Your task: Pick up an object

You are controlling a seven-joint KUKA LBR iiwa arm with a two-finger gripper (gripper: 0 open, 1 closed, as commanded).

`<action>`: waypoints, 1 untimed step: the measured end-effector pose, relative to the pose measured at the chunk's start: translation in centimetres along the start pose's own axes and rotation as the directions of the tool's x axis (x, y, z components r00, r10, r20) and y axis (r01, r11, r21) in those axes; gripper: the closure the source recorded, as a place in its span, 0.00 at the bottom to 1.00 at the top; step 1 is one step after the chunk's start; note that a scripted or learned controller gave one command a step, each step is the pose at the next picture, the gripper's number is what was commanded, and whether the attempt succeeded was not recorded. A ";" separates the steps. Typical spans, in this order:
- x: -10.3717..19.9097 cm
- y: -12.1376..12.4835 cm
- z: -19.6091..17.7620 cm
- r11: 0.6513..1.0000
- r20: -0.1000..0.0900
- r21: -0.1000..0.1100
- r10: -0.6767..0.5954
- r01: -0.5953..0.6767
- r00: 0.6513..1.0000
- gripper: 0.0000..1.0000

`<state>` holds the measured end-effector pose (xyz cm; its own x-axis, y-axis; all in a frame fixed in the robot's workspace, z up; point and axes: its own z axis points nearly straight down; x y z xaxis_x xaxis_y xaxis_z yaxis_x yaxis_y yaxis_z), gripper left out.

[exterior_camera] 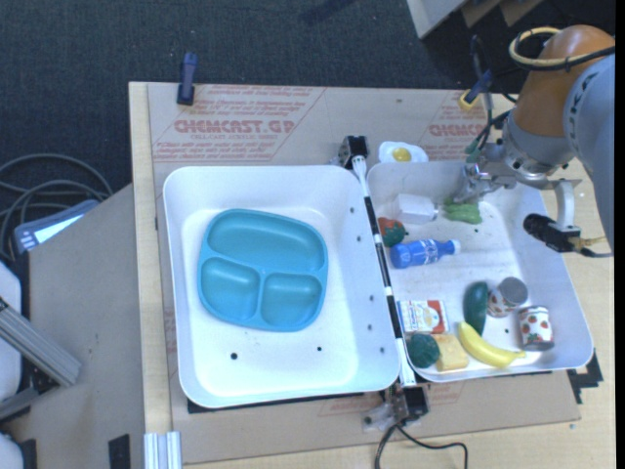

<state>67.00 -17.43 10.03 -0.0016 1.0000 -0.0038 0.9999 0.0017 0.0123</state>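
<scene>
My gripper hangs over the back of the right bin, low and close to its floor. Just below and in front of it lies a small green leafy thing; I cannot see whether it is held. A white block lies to the left of that. Nearer the bin's middle are a blue bottle on its side and a small red and green piece by the left wall.
The front of the right bin holds a banana, a dark green vegetable, a small can, a red and white cup, a red carton and a yellow block. A blue divided plate lies in the left bin.
</scene>
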 end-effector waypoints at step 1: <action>0.0 -0.1 0.2 1.000 -0.001 0.005 0.000 0.000 1.000 0.00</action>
<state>66.87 -17.39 9.82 -0.0017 1.0000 -0.0028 1.0000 0.0018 0.0078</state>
